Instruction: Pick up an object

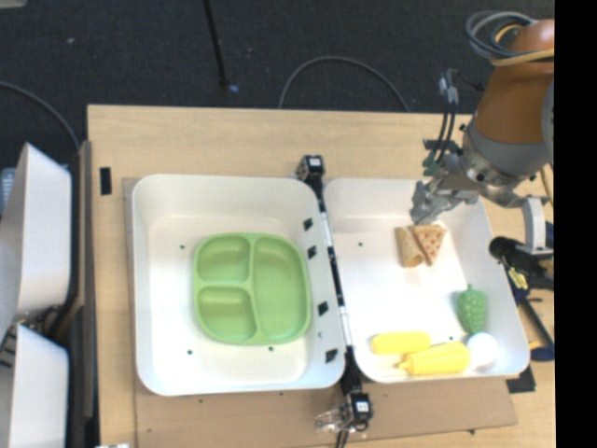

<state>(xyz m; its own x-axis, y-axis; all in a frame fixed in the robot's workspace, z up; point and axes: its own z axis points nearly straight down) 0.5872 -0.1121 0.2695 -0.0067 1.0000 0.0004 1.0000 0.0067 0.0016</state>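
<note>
In the right bin lies a tan wedge-shaped toy, like a sandwich or pizza slice, near the middle. My gripper hangs just above its far edge, coming down from the grey and orange arm at the upper right. A green bumpy toy lies near the bin's right wall. Two yellow pieces sit along the front wall, beside a small white ball. Nothing shows between the fingers.
The left bin holds a green divided tray. A black clip strip runs along the seam between the two bins. Cables and a black tool lie off the bench's right edge.
</note>
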